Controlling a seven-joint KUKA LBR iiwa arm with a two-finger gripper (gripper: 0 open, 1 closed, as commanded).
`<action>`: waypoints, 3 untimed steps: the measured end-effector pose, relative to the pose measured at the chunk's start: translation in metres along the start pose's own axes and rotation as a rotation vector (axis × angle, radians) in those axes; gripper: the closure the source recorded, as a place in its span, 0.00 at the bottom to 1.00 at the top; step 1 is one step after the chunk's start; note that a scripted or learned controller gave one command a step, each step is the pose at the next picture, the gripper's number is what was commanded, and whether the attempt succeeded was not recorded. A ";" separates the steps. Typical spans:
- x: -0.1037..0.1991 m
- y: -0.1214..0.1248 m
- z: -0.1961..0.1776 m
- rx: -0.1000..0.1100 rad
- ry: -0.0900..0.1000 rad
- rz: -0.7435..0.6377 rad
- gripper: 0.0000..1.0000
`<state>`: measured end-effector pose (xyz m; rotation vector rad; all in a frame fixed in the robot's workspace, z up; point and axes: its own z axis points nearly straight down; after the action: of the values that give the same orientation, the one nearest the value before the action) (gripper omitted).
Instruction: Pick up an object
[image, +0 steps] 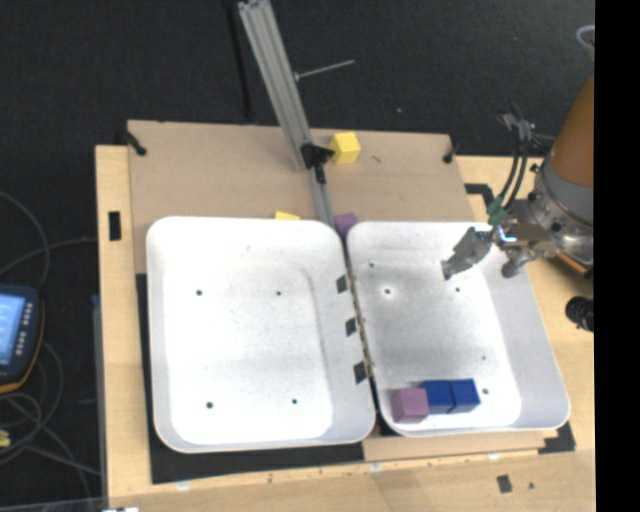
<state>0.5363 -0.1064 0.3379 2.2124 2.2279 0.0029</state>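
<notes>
Our gripper (487, 252) hangs over the upper right part of the right bin (440, 330), with its two fingers spread apart and nothing between them. We would go for the blocks at the near edge of that bin: a purple block (409, 403) just beside a blue block (449, 395), the two touching or nearly so, well apart from where we hover. Both look like small rigid cubes, so we judge them light and stiff, with flat faces that should sit squarely between the pads and little risk of crushing; smooth sides could slip if we pinch off centre. We would take one across its two free opposite faces, not along the side where its neighbour sits. The purple one lies close to the bin's left wall and both lie close to the near rim, so a finger coming down on that side has little room, and we may nudge a block instead of straddling it. Over the middle of the bin the floor is bare and we have open room to travel. A slanted metal rail (285, 90) stands beyond the bins, away from our path
</notes>
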 end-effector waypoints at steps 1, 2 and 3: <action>-0.027 0.038 -0.001 -0.001 -0.004 0.009 0.00; 0.007 0.037 0.001 0.001 -0.001 0.003 0.00; -0.009 0.086 -0.010 -0.002 -0.004 0.003 0.00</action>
<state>0.6225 -0.1144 0.3486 2.2129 2.2211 0.0009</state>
